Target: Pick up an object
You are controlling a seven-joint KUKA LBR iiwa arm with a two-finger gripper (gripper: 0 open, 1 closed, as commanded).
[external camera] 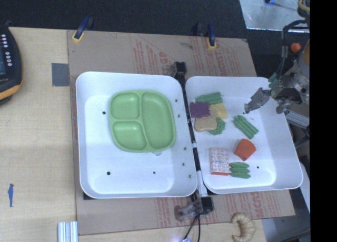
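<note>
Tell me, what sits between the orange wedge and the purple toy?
In the camera view, between the orange wedge and the purple toy lies a tan bread-like piece on something green.

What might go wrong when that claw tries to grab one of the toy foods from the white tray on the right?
The gripper hangs above the right bin, nearest the green beans, which are slim and lie flat, so the tips could slide off them. The purple piece, bread slice and yellow piece are bunched together, so a grab there might catch two items or shove one aside. The orange piece looks angled and could slip out.
</note>
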